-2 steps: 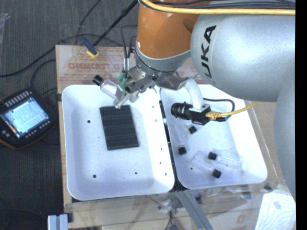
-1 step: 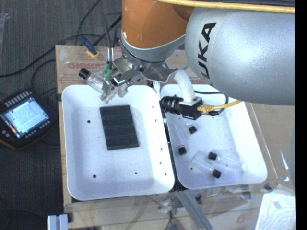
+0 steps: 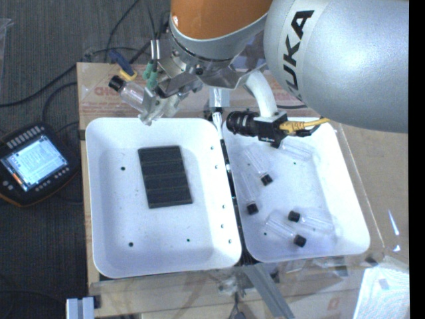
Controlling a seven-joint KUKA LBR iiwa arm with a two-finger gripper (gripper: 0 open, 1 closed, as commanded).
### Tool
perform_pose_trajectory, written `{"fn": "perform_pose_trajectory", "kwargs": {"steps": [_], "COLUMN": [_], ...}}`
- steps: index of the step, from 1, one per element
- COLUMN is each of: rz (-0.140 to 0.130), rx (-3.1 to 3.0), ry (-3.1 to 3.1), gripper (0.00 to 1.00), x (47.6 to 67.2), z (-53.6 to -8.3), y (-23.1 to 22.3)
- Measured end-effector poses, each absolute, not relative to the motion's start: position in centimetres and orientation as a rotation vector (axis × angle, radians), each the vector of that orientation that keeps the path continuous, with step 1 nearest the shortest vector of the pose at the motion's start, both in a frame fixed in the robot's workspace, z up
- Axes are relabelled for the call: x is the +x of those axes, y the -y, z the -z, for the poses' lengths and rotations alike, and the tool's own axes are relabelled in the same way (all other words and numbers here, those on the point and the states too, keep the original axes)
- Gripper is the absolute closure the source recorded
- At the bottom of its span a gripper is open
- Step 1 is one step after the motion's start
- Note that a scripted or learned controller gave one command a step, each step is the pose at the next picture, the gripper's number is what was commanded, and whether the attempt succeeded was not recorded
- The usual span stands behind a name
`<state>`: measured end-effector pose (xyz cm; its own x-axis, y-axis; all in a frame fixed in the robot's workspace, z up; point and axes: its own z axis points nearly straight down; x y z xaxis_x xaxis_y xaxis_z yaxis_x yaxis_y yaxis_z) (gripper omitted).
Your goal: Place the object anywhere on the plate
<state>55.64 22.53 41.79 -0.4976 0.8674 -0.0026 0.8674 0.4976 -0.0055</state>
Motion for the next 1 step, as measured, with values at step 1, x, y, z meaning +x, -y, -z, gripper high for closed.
{"fn": "perform_pose_trajectory", "kwargs": {"steps": [1], "rz": [-0.007], "rx": [-0.941], "ry": [2.996], "gripper": [1.00], "x": [59.62], "z": [-43.06], "y": [-21.94]}}
